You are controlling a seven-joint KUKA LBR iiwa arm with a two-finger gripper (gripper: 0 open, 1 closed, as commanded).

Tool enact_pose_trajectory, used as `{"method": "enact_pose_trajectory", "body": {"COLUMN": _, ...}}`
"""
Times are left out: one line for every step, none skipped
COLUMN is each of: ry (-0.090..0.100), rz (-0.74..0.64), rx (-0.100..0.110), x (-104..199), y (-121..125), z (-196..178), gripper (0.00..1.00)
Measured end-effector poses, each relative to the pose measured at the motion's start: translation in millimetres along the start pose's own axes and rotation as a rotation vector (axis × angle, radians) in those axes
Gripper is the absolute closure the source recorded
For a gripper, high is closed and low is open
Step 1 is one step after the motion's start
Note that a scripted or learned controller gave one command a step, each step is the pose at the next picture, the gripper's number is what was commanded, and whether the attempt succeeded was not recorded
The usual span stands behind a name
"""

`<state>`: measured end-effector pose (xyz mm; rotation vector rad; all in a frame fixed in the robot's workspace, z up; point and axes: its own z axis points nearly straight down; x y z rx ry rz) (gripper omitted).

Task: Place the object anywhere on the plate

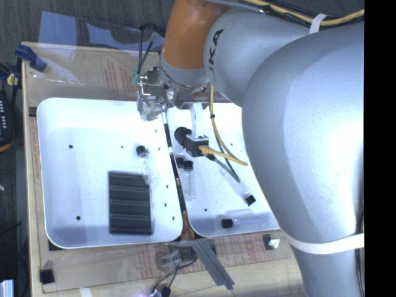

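The bench [124, 268] was a tan board over a dark carpeted floor, and it carried two shallow white bins side by side. We took the dark ribbed plate [130, 203] as our landmark: it lay flat in the near part of the left bin [74, 135], close to that bin's right wall.

Just beyond the plate's far right corner lay a small clear vial [143, 154] with a black cap. It rested on the bin floor, apart from the plate and with no part of it on the ribs. We took this for the object of the task, though we could not be sure.

Farther from the plate along the same line, the gripper [149, 110] hung over the far end of the left bin, near the wall the two bins share. We could not tell whether the claw was released or clenched, and we saw nothing held in it. The grey arm [297, 104] with its orange band [185, 30] reached in from the right of the plate.

To the right of the plate, in the right bin [207, 212], lay more clear black-capped vials: one [187, 175] just past the shared wall, one [241, 189] farther right lying at a slant, and a small black-capped piece [227, 223] nearest the bin's front rim.
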<state>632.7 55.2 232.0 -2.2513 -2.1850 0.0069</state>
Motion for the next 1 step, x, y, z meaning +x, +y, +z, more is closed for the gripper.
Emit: {"method": "enact_pose_trajectory", "body": {"ry": 0.004, "rz": 0.095, "rx": -0.005, "x": 58.5, "y": 21.2, "z": -81.5, "gripper": 1.0}}
